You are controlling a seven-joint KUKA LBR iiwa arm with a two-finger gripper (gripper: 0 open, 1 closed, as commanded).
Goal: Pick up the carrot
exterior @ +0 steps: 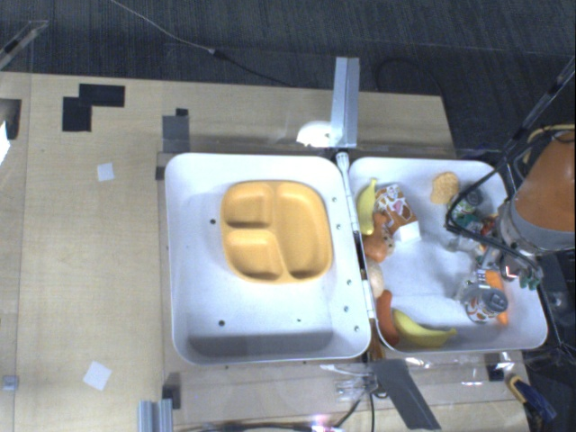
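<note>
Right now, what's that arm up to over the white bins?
The robot arm reaches into the right bin, where its gripper sits low near the right wall, right by an orange piece that may be the carrot. Whether it has a hold is unclear. Bananas and other toy food lie nearby. The left bin holds a yellow divided tray.

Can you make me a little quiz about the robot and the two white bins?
1. True or false: the yellow tray lies in the left bin.
2. Which bin is the gripper over? A) left bin B) right bin
3. Fill in: the yellow fruit lying along the right bin's bottom edge in the picture is a ____.

Key: 1 true; 2 B; 3 banana.
</note>
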